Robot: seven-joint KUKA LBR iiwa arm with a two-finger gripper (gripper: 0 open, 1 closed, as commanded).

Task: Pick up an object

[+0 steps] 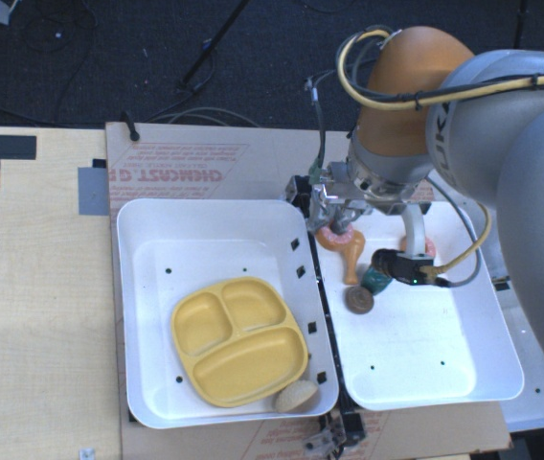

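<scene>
A yellow divided tray [241,339] is lying in the left bin [147,257], a beige stone-like lump [298,396] touching its near right corner. In the right bin [444,372], the gripper [342,220] is hanging over an orange toy [351,252] at the far left; whether it is clenched, I cannot tell. A brown disc [359,300] and a teal piece [376,281] are lying just beside.

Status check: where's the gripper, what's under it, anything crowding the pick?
Gripper low over right bin, far-left corner; finger state unclear. Orange piece directly beneath, not seen gripped. Teal object and brown disc close beside it.
</scene>
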